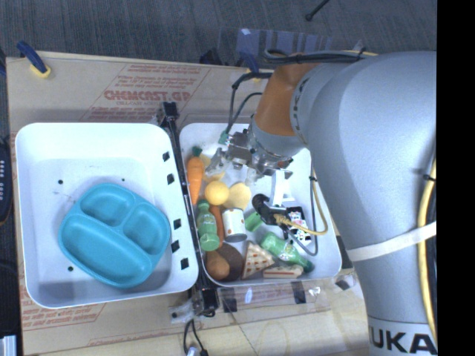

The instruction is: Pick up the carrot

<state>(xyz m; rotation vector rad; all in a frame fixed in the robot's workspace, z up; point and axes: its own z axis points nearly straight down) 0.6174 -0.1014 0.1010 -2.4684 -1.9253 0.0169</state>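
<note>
The carrot (195,178), orange with a green top, lies lengthwise against the left wall of the right bin (324,228), near its far end. My gripper (225,156) hangs low over the far part of that bin. It is just right of the carrot's top and above a yellow lemon (217,193). Nothing shows in its grip. The grey wrist and orange band cover the bin's far right corner.
Packed around the carrot are a pale yellow ball (240,195), a green bottle (207,230), a white can (234,224), a brown lump (220,264), a pizza slice (257,259) and green toys (286,248). The left bin (44,147) holds a blue divided plate (115,232).
</note>
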